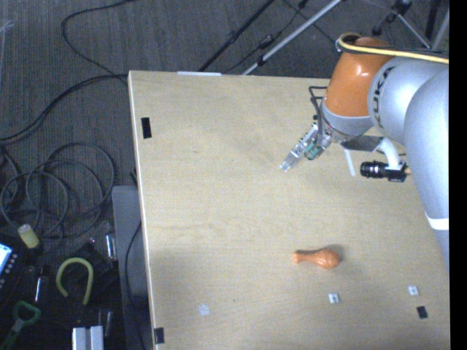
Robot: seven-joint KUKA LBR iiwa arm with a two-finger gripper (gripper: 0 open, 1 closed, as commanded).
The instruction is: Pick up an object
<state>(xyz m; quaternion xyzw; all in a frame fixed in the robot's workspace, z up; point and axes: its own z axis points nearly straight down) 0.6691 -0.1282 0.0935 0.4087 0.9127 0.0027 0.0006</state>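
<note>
An orange, pear-shaped object [318, 258] lies on its side on the tan bench top [219, 210], toward the lower right. My gripper [290, 162] hangs over the upper middle of the bench and points down-left from the grey arm with its orange band [352, 86]. It is well above the orange object in the view and apart from it. Nothing shows in the gripper.
Small black and white markers dot the bench: one near the left edge [146, 127] and several at the lower right [333, 297]. Off the left edge, the floor holds cables [58, 188] and a yellow-green hook [73, 272]. Tripod legs [306, 20] stand behind the bench.
</note>
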